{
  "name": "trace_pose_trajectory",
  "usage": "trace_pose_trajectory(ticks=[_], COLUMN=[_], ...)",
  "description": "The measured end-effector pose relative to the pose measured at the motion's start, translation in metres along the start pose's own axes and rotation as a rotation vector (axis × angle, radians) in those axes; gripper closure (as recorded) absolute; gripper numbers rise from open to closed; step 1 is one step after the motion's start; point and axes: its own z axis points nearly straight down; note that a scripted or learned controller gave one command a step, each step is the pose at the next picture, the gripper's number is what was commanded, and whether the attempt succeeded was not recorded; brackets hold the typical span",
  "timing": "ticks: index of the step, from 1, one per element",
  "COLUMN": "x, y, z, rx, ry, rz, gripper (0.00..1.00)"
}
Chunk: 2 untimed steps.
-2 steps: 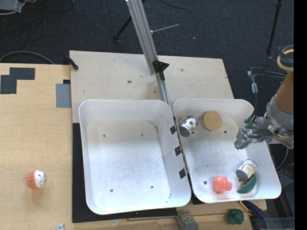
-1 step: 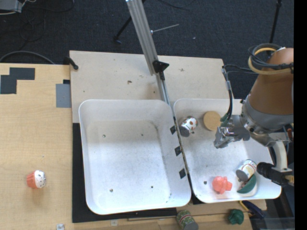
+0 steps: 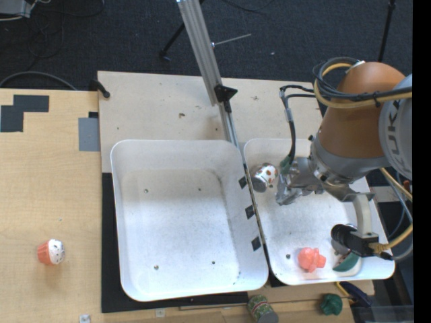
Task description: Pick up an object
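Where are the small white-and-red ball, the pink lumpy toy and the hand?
small white-and-red ball (image 3: 264, 175), camera view, its middle.
pink lumpy toy (image 3: 310, 259), camera view, its centre.
hand (image 3: 288, 192), camera view, between its fingertips.

- Evenly lit from overhead — bright, diffuse, no hard shadows.
- Near blown-out on the two white bins (image 3: 182, 221); speckled floor texture barely legible.
- Soft glare on the arm's orange band (image 3: 367, 86).
- Dim and murky over the dark carpet (image 3: 101, 25) at top.
- Slightly soft and grainy throughout — small objects smeared, edges unsharp.
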Motion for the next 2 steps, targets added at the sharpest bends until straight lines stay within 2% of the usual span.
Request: trace_pose_trajectory(ticks=[1,2], x=[0.046,0.100], y=[0.009,0.023], z=[0.002,0.020], rx=[0.000,0.001], ry=[-0.001,-0.001], rz=[0.000,0.001], gripper=[1.00,1.00])
